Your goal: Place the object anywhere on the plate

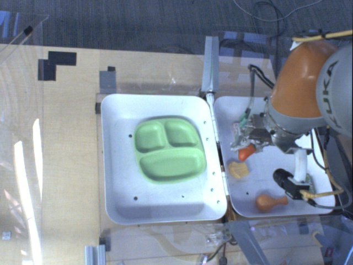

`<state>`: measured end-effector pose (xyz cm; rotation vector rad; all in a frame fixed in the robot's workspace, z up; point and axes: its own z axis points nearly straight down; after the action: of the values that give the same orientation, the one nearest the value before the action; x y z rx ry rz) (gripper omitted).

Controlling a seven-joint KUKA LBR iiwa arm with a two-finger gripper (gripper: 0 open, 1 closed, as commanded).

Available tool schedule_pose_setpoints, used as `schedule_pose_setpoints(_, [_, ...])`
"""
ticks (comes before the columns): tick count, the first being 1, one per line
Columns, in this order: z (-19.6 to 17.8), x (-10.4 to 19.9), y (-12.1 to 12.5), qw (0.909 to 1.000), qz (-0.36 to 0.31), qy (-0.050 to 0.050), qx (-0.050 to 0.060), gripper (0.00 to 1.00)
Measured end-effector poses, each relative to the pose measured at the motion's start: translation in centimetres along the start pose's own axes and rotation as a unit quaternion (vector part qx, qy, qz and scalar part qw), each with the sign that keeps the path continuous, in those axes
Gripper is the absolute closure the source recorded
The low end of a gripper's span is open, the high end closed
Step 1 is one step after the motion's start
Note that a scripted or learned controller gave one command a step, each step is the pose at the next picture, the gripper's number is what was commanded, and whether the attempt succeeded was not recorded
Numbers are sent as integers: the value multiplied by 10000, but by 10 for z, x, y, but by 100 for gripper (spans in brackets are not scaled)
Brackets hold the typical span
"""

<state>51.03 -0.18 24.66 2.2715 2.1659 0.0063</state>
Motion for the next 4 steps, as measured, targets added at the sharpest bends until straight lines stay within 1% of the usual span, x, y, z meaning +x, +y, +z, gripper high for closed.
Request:
schedule_pose_setpoints(1, [45, 56, 67, 9928, -1198, -1, 9, 100])
schedule_pose_setpoints(2, [45, 56, 67, 9928, -1201, -1, 6, 0])
schedule_pose_setpoints(3, [109, 161, 91, 9833, -1819, 5, 12, 0])
schedule_pose_setpoints(4, [154, 169, 55, 9884, -1514, 13, -94, 0])
